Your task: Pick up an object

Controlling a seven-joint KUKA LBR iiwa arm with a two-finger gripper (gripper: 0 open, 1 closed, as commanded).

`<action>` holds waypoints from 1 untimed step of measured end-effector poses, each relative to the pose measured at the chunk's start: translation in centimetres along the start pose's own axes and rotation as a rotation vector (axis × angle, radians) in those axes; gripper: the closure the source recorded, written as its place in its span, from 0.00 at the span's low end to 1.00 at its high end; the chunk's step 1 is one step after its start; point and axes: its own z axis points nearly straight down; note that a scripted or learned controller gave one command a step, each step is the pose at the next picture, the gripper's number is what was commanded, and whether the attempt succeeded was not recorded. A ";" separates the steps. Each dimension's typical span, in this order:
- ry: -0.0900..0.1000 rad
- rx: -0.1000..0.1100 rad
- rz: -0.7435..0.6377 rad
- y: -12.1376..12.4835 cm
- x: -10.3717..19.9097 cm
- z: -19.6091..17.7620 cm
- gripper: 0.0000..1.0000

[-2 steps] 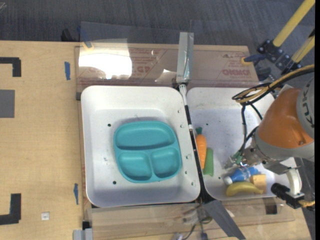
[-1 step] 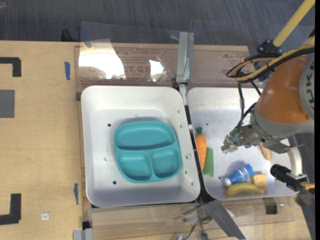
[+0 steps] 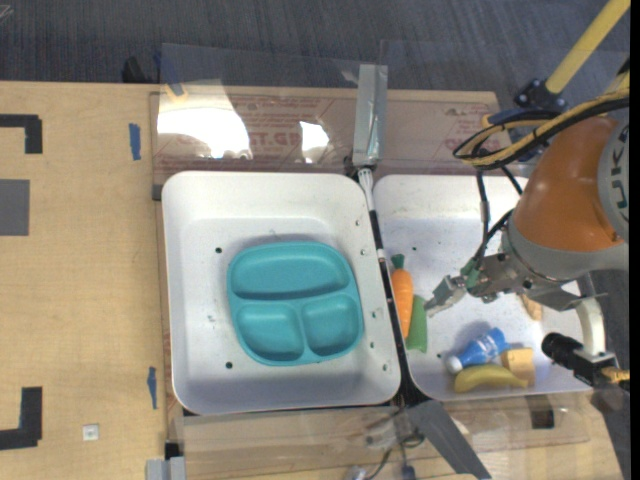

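End effector (image 3: 447, 290) fingers' state unclear, over right bin (image 3: 450, 218): one carrot (image 3: 402, 293), one banana (image 3: 478, 378), one blue bottle (image 3: 480, 347). Left bin (image 3: 190, 268): one teal tray (image 3: 293, 301).

Grey arm (image 3: 575, 208) from the right (orange-banded), wrist tilted down-left

Light wooden bench top (image 3: 80, 298), flat, spans view beneath dark carpet strip. Black square corner marks and short blue tape strips on bare left part. Two shallow white plastic bins sit directly on it, side by side, touching along middle: left bin (image 3: 190, 218), right bin (image 3: 440, 208). Clear plastic sheet (image 3: 260, 118) lies behind bins, glare on it.
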 end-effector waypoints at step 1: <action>-0.003 -0.006 -0.115 -1.6 -4.8 9.6 0.00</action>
